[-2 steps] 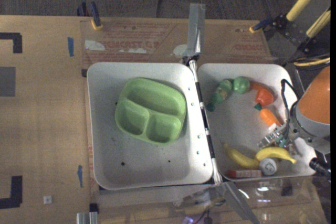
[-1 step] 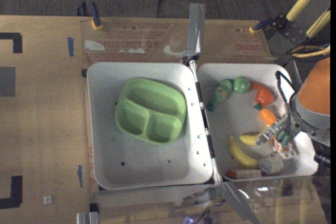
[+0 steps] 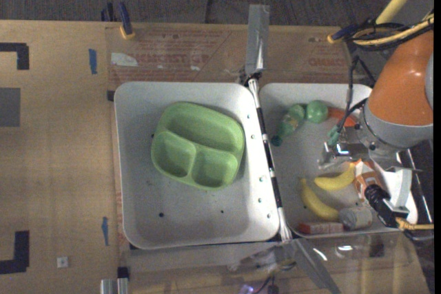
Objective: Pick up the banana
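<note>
1. Bananas lie in the right bin, near its front. I see two yellow curved ones that touch and make a V shape.
2. One banana is higher and sits just under the claw. The other banana is lower and points to the front edge.
3. I cannot tell if the claw is wide or narrow. It looks small and shiny under the big grey and orange arm. I see nothing held in it.
4. I think a banana is light and a bit soft. Its skin is smooth, so it may slip. A hard squeeze may bruise it.
5. I would grab it across the fat middle, not at the thin ends.
6. Other things crowd close by: a red box, a grey can, and green toys at the back.
7. The left bin has a green tray in it, well apart from the bananas.
</note>
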Robot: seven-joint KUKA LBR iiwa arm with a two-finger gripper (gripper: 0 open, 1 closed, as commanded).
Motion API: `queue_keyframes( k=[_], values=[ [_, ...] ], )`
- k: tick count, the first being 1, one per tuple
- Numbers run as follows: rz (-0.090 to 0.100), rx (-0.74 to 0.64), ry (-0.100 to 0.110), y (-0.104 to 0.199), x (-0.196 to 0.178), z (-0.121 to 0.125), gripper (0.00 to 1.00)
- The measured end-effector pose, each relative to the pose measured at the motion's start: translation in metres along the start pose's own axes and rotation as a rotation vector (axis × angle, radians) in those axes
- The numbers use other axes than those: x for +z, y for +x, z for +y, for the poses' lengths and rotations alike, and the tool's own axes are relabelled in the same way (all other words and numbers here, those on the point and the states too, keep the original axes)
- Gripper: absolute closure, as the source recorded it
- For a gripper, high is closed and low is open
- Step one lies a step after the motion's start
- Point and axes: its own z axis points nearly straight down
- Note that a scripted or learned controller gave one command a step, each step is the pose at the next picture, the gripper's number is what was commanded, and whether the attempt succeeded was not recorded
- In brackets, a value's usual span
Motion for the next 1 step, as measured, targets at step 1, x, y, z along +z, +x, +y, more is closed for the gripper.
queue_keyframes(
  k=[1],
  values=[
    [0.000,0.000,0.001,0.0001,0.0001,-0.0001,0.00]
  ],
)
